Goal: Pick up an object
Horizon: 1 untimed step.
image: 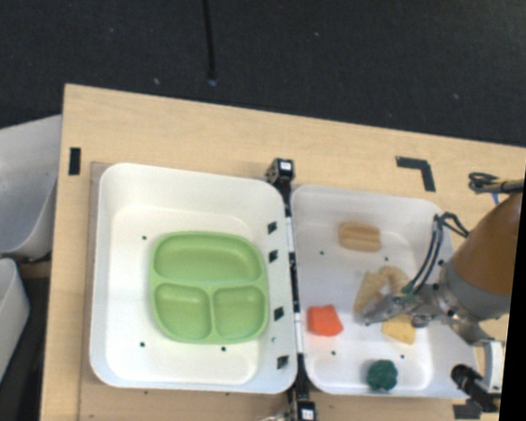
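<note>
Nearest me in the right bin [315, 371] I see a dark green ball [381, 375], then an orange block [325, 320] and a yellow piece [400, 331]. The gripper [386, 308] hangs beside a tan piece [377, 287]; I cannot tell its state. Farther back lies a tan bread-like piece [359, 237]. The left bin [106, 347] holds a green divided plate [208, 286].

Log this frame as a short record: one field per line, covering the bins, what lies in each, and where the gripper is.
left bin: holds a green divided plate
right bin: holds five loose items
back of right bin: tan oblong piece
middle: beige crumpled piece, close beside the gripper
front left: orange block
front: dark green round item
right of middle: yellow piece, just below the gripper
gripper: low over the right bin, between the beige and yellow pieces
grasp: cannot tell
</note>
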Motion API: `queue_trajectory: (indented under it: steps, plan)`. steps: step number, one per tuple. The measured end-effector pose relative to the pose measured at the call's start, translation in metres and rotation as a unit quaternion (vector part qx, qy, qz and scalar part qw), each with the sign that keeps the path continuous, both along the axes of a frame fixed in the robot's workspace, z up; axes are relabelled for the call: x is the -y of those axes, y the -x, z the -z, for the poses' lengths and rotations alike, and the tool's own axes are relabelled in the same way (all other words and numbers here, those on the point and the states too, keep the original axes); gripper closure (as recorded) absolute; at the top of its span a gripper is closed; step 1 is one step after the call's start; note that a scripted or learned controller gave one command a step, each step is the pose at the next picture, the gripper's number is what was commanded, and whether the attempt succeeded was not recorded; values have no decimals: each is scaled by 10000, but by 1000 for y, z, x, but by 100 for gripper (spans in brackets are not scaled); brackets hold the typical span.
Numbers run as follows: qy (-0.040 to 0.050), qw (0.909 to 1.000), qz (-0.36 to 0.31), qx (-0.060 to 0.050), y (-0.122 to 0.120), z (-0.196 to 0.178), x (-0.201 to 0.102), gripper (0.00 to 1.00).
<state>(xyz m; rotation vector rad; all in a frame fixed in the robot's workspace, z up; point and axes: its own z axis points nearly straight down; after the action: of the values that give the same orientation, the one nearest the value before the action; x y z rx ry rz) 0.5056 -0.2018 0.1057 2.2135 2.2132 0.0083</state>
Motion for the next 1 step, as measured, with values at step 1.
queue_trajectory:
  steps: [1]
  plan:
    - [5, 10000, 21, 19, -1, -11, 1, 100]
